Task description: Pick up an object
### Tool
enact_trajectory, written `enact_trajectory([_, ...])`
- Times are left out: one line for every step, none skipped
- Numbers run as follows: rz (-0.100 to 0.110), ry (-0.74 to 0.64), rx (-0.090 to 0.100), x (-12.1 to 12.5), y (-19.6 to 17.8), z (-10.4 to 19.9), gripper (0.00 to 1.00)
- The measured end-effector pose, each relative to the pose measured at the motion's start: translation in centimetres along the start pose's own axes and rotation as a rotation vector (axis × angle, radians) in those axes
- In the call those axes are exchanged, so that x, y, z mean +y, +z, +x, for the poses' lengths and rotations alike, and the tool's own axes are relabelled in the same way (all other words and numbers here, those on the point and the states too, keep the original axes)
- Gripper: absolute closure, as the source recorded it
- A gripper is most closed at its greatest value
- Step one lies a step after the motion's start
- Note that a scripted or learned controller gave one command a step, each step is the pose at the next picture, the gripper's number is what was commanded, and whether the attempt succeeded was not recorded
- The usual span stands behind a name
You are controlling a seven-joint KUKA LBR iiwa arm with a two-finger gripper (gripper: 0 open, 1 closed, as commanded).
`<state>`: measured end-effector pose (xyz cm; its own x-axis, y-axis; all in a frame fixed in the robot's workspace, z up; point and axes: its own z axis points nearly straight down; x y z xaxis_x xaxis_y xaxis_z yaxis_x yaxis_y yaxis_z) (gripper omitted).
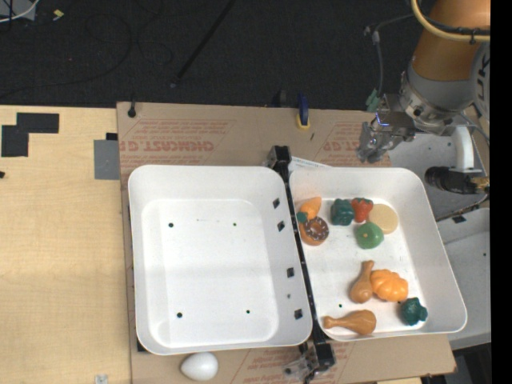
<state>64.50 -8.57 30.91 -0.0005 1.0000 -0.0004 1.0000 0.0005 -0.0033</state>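
Toys sit in the right bin (pixel 436 238): a pumpkin (pixel 390 285) touches a drumstick (pixel 363 282). The gripper (pixel 376 144) hangs above the bin's far edge. I cannot tell how it is set.

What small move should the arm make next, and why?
Probably move the gripper forward and down over the right bin. It hangs above the cardboard beyond the bin's far rim, while the nearest toys, a red pepper and a green one, lie inside.

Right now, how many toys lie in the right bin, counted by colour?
Orange: 3 — carrot piece, pumpkin, red-orange pepper
Green: 3 —
Tan: 2 drumsticks
Brown: 1 donut
Cream: 1 disc
Total: 10
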Motion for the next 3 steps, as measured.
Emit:
enact_trajectory([-0.004,-0.002,-0.001,0.0,-6.4,-0.4,1.00])
enact_trajectory([0.017,-0.007,0.004,-0.3,7.2,9.9,1.00])
enact_trajectory([0.003,0.000,0.000,0.0,4.9,10.8,1.00])
